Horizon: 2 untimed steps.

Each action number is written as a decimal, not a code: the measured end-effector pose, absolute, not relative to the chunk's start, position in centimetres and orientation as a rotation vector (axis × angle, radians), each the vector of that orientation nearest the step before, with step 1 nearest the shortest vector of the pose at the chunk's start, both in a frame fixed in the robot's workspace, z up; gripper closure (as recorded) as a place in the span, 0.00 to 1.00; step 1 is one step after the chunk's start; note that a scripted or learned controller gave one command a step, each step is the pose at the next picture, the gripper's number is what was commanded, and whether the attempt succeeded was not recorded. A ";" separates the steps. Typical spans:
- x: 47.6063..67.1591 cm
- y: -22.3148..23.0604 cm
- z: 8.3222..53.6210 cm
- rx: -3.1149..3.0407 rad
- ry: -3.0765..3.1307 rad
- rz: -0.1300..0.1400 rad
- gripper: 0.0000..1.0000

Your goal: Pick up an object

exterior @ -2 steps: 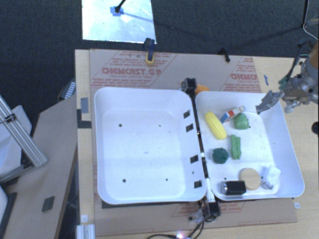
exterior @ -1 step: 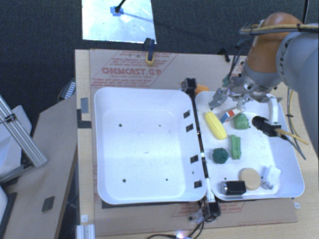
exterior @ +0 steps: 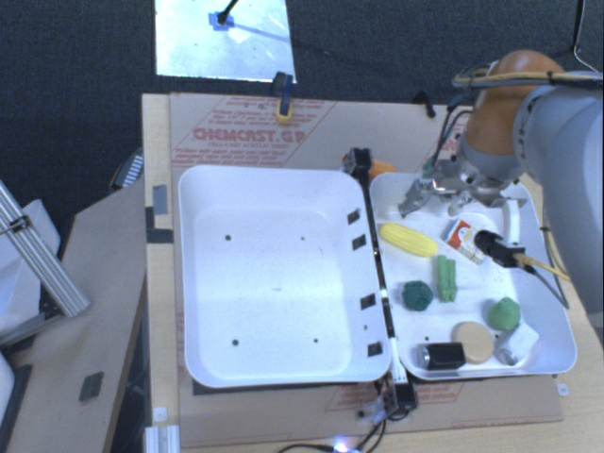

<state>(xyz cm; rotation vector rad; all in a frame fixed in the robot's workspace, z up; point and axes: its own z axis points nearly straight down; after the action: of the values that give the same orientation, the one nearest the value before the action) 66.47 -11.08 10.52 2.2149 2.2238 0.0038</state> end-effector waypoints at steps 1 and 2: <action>66.6 -11.1 11.5 2.211 2.224 0.007 1.00; 66.7 -4.7 28.0 2.200 2.225 0.023 1.00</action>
<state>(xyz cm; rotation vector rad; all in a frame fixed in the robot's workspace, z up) 66.65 -4.74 27.96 2.1996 2.2249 0.0230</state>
